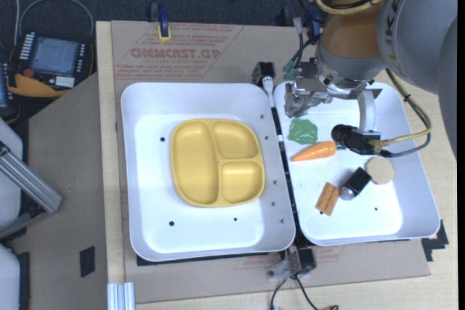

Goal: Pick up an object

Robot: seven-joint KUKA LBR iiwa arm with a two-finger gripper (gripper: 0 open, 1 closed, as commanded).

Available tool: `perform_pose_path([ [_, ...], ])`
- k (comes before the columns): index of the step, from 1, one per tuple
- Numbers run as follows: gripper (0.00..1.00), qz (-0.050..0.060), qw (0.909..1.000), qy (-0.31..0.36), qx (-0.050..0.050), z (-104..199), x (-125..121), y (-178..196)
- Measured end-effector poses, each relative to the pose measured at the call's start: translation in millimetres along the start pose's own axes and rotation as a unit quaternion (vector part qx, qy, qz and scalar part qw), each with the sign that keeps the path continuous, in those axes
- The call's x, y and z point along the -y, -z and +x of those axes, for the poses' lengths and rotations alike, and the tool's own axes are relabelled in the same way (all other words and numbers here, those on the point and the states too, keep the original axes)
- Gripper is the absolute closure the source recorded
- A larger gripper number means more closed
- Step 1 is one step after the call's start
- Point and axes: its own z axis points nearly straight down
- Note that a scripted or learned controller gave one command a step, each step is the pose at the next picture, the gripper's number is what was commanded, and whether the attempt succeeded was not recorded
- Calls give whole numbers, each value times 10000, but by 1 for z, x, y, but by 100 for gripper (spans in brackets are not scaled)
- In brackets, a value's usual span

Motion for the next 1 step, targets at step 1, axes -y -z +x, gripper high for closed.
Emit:
perform_pose_path([
  [1, 100, -6, 10000, -2, 4, 57, -6, 10],
])
